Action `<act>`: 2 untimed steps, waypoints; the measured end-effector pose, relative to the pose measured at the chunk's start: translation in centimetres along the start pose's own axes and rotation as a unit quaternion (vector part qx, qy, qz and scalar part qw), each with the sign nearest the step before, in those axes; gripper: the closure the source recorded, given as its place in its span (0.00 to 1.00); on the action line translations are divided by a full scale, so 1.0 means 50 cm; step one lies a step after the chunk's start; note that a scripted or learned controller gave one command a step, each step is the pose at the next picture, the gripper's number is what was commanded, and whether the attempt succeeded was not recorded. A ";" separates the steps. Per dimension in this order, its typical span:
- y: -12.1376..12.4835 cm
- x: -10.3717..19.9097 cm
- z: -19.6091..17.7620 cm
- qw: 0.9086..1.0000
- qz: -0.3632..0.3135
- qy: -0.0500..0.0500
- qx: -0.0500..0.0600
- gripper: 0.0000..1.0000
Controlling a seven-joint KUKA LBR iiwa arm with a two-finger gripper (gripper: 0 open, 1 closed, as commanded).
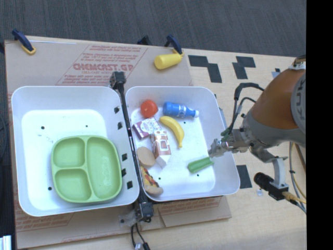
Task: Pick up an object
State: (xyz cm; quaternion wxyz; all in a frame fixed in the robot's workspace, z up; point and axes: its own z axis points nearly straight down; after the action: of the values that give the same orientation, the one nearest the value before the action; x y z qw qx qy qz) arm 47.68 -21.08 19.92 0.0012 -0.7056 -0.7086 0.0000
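The right bin (pixel 221 113) holds a red tomato (pixel 149 108), a blue bottle (pixel 180 110), a yellow banana (pixel 174 129), a green cucumber-like piece (pixel 200 164), several small food packets (pixel 154 135) and a round brownish item (pixel 145 156). My gripper (pixel 217 148) hovers at the bin's right wall, just above and right of the green piece. Nothing shows between its fingers.
The left bin (pixel 31 113) holds a green three-compartment tray (pixel 86 167). A yellow object (pixel 167 61) lies on the cardboard behind the bins. Clamps (pixel 118 78) sit where the bins meet. The arm's orange band (pixel 278 100) looms right of the bin.
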 end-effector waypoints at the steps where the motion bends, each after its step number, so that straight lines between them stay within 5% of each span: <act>1: 0.000 0.031 0.004 1.000 -0.001 0.000 0.000 1.00; 2: 0.001 0.037 -0.012 1.000 -0.001 -0.001 -0.002 1.00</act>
State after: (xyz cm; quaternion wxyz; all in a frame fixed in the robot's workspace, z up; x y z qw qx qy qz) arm 47.73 -19.25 20.53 -0.0006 -0.7047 -0.7095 -0.0002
